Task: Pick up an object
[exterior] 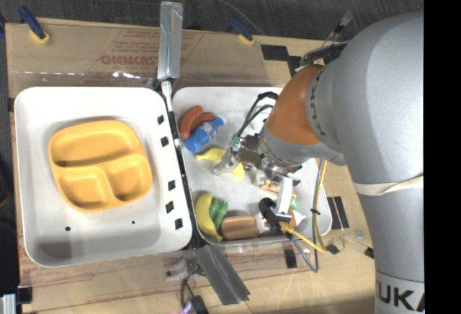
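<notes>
Two white bins (29, 161), one yellow tray (101, 163) in the left; gripper (241, 158) state unclear.

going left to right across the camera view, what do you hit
left bin → yellow tray → divider between the bins → orange sausage → blue item → gripper → orange wrist band → grey arm
</notes>
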`<state>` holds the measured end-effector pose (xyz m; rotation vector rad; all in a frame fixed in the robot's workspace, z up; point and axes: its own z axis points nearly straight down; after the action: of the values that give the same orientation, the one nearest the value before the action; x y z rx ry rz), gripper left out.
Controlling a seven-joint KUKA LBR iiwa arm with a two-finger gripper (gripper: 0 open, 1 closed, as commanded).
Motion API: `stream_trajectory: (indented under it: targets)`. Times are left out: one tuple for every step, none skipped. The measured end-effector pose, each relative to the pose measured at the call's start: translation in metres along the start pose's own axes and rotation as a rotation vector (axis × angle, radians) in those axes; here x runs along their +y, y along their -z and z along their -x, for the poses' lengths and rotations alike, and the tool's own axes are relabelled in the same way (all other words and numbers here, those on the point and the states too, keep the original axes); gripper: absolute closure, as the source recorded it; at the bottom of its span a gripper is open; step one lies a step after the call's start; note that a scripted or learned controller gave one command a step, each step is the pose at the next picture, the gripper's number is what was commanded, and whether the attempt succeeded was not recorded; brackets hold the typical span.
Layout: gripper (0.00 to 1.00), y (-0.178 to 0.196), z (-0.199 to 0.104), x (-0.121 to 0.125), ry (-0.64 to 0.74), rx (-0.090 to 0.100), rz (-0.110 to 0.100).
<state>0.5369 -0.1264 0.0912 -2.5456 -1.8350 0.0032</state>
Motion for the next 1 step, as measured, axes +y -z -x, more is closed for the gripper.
stream_trajectory:
  targets:
    - [1.00,0.0091,0.0007,-0.0007,0.001,0.000,-0.004]
